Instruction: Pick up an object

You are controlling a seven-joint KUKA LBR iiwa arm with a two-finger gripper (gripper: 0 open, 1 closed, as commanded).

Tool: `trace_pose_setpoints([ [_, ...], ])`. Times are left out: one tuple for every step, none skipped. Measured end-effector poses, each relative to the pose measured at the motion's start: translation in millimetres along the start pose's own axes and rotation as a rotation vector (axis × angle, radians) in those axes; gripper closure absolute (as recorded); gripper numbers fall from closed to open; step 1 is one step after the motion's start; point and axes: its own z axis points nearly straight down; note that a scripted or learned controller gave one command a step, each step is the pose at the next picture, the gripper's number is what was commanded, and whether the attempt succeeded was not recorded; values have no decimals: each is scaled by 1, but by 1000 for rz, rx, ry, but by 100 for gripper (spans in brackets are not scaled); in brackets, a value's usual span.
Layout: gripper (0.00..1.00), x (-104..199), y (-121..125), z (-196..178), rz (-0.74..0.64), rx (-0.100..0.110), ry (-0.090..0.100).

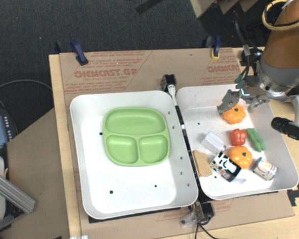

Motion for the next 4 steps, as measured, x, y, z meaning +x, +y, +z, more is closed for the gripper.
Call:
trace_pose_setpoints([
  [0, 58, -60, 29, -3, 8, 3],
  [100, 54, -56, 17, 1, -3, -1],
  [100, 102, -92, 46, -4, 7, 2],
  [100, 80, -43, -10, -1, -9, -3],
])
